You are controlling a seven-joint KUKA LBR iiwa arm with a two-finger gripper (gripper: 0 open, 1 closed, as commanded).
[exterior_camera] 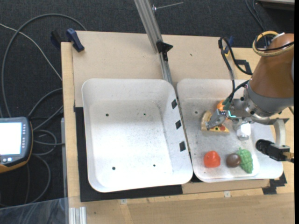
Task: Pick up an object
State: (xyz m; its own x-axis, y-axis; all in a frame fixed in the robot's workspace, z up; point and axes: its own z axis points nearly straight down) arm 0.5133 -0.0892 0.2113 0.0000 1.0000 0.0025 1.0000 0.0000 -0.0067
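Three small objs sit nearest the camera, in a row along the near wall of the right shallow white plastic bin: a red rounded toy like a tomato, a brown round lump and a green knobbly leafy piece. The brown and green ones look to be touching; the red one is just beside them. All lie loose, prob. scattered so any can be a target.

Mid-bin, a yellow-and-cream wedge-shaped toy lies flat on the floor. The two-finger gripper is down right over its inner edge, w/ the grey-and-orange arm reaching across the bin's right wall. Can't tell if the gripper is spread or closed, nor if it has the wedge; its body covers the contact. My guess: the wedge is the pick target, since the tool is lowered onto it.

Left of that bin, the second white bin abuts it. Beyond the bin's far wall, a slanted aluminium rail rises off the bench, and a blue clamp grips the far-left bench corner.
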